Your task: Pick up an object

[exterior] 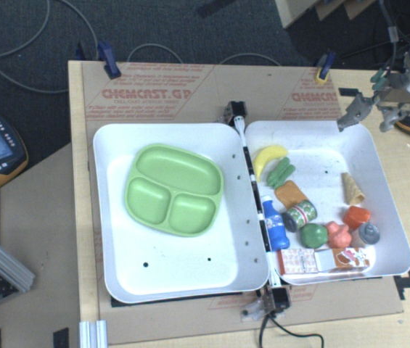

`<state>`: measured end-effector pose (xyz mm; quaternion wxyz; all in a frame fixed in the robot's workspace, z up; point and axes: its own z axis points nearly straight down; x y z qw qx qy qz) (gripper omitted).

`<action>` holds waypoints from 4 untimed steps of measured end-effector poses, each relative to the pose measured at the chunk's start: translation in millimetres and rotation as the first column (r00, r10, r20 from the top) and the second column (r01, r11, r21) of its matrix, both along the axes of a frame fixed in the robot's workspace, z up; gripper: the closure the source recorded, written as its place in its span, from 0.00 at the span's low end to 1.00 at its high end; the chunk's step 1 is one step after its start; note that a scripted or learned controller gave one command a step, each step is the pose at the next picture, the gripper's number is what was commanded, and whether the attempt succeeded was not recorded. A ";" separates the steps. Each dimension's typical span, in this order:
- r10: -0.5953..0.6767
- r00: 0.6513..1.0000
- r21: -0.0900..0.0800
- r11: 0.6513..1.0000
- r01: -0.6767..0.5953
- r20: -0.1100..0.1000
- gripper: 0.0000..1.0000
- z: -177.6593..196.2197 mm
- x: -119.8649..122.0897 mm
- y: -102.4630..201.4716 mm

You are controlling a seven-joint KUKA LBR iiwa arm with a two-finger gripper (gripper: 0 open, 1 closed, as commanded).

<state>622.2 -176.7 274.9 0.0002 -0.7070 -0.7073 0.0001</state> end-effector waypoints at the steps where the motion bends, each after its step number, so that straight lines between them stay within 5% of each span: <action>1: 0.000 1.000 -0.001 1.000 0.000 0.005 0.00 -187.0 10.2 47.7; 2: 0.001 1.000 0.001 1.000 -0.001 0.000 0.00 -89.6 -72.9 115.8; 3: -0.001 1.000 0.001 1.000 0.001 -0.002 0.00 -90.5 -120.7 105.0; 4: -0.006 1.000 -0.009 1.000 0.006 0.010 0.00 -175.5 -119.1 76.2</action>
